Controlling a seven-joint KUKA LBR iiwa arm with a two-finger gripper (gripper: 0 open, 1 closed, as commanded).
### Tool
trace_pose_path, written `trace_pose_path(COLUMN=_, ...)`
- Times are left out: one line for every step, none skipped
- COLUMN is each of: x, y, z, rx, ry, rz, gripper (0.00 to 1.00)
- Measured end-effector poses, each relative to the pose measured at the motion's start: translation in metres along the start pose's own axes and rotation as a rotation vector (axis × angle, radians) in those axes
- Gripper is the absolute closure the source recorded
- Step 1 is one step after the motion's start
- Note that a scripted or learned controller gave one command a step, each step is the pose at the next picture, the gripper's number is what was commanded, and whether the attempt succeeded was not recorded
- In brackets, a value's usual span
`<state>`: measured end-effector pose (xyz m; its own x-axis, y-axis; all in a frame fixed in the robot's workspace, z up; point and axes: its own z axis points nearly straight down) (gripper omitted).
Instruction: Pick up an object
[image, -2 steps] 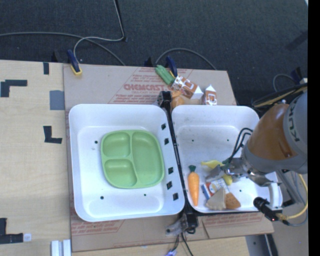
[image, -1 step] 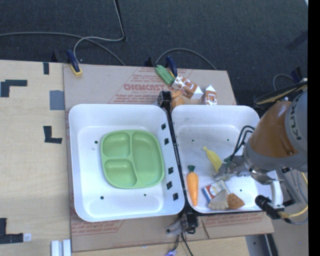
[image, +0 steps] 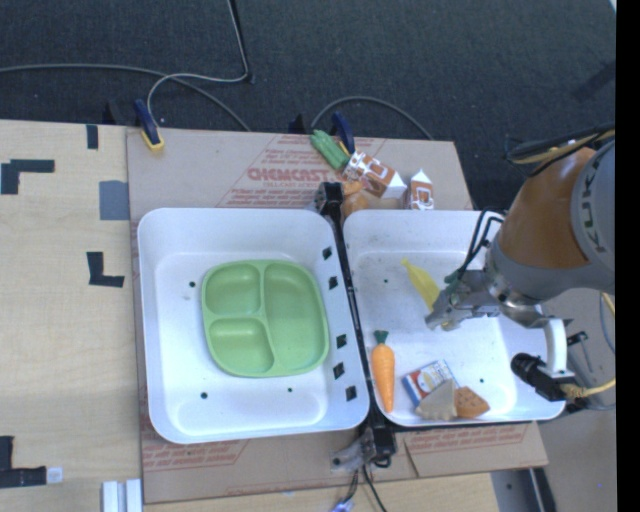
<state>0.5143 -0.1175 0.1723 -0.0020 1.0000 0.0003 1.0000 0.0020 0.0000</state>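
Observation:
The right bin (image: 400, 235) holds a yellow banana-shaped piece (image: 422, 282) near its middle. An orange carrot (image: 383, 371) lies by its left wall. A small printed carton (image: 428, 380) and a tan bread slice (image: 455, 403) sit at the front. My gripper (image: 445, 310) hangs over the bin floor just right of and below the yellow piece, its tip pointing down-left. It sits close to the yellow piece, and I cannot tell whether it touches it. Nothing visible is lifted with it.
A green divided plate (image: 266, 318) lies in the left bin (image: 160, 300). Behind the bins on the cardboard are small cartons (image: 375, 178), a green item (image: 330, 150) and blue clamps (image: 150, 128). The arm's orange band (image: 545, 215) looms over the right bin's right side.

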Motion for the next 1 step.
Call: trace_pose_path(x=0.0697, y=0.0795, z=-0.0117, rx=0.001, ry=0.001, rz=0.000, gripper=1.00)
